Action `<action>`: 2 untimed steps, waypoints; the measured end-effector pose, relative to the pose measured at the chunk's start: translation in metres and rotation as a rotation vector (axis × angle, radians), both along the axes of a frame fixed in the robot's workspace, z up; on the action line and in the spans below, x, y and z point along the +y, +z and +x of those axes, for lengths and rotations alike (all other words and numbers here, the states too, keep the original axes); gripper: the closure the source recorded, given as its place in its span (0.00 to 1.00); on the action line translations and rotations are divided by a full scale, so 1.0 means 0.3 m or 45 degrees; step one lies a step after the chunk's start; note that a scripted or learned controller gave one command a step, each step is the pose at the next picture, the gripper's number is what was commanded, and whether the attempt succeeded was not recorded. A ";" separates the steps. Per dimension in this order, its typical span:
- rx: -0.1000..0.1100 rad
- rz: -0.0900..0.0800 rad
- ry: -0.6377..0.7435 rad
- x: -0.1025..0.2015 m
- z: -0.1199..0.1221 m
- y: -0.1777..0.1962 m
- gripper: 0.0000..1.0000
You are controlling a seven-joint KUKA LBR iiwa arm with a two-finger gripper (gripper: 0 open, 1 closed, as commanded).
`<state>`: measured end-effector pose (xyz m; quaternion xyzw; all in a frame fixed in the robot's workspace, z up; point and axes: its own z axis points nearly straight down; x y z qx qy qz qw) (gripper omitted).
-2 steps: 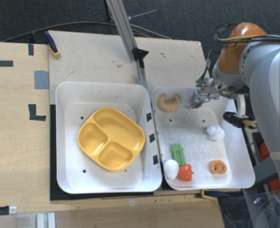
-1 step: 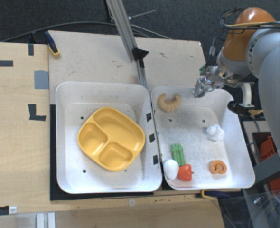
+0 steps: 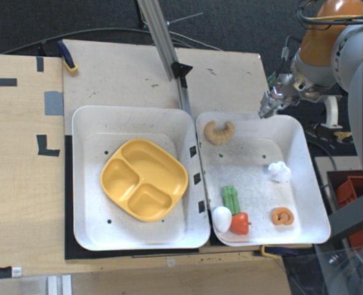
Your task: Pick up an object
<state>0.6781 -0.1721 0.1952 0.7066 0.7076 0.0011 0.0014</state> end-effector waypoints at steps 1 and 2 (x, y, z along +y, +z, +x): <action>-0.002 -0.001 0.000 0.002 0.004 0.179 1.00; 0.006 0.002 0.004 0.156 -0.008 0.159 1.00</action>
